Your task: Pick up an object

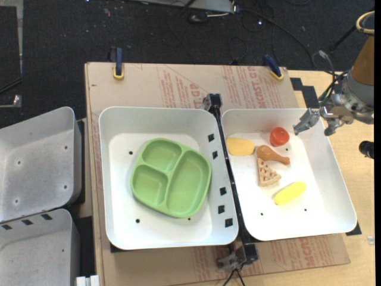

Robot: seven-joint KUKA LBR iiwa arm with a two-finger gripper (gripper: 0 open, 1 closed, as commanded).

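Now the arm (362, 70) comes in from the upper right of the frame, and its end effector (317, 120) hangs over the upper right edge of the right bin (333, 183). Its two fingers are spread apart, one at the left near the bin rim and one more to the right, and nothing is between them. Just to the lower left of the end effector, near but apart from it, a red tomato (279, 136) lies in the upper part of this bin. To the left of the tomato is a yellow oval piece (240, 146), close to the bin's left wall. Below the tomato lies a brown chicken leg (272, 154), and just under it a pizza slice (267, 174), almost touching it. Lower and to the right is a yellow banana-like piece (290, 192). The left bin (113, 219) holds a green plate with three compartments (171, 177), lying flat near its middle. Both bins stand on a brown tabletop (161, 82).
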